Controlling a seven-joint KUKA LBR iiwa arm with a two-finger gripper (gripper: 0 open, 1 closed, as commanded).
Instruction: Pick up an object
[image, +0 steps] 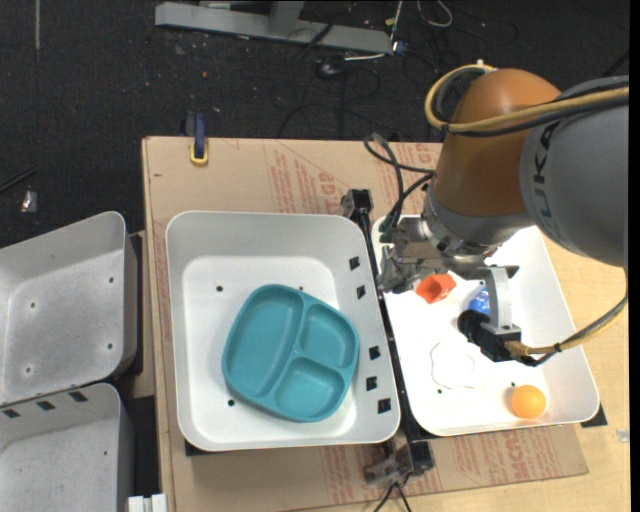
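The arm was seen low over the right bin (560, 405), its hand (425, 262) hidden under the wrist, so its state could not be told. Nothing was seen lifted: an orange block (435, 289) lay just beside it, a ball (527, 401) near the corner, a teal plate (290, 352) in the left bin (200, 240). The pick was judged undone.

Bench on a dark, speckled floor, seen from above.

A brown cardboard sheet (260, 165) with faint red print is covering the benchtop, and a blue and yellow clamp (199, 138) is gripping its far edge. The dark floor (90, 80) is showing pale flecks, with a grey metal bar (270, 25) and loose cables (340, 60) lying along the top. Two white perforated panels (60, 300) are resting at the left, off the bench.
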